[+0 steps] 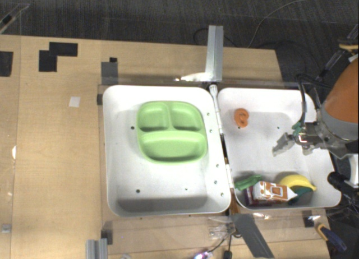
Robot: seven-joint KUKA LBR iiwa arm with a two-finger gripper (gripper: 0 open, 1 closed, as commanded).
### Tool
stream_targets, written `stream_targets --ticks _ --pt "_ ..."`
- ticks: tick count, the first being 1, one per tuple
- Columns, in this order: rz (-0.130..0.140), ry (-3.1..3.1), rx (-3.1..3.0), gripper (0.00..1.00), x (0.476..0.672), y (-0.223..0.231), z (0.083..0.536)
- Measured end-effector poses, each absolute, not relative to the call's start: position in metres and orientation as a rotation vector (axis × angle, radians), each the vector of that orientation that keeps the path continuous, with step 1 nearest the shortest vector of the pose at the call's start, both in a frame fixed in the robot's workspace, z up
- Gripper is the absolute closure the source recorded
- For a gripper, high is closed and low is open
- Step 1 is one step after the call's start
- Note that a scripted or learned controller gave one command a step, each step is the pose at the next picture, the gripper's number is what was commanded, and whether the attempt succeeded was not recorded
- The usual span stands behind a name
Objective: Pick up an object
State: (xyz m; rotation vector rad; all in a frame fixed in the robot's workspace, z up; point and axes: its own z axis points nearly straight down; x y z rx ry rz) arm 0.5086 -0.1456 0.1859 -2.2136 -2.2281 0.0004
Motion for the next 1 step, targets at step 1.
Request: stream_targets --ticks 1 --pt "-0.002 -2.353 -2.081 0.00 0.5896 -0.1096 0.1876"
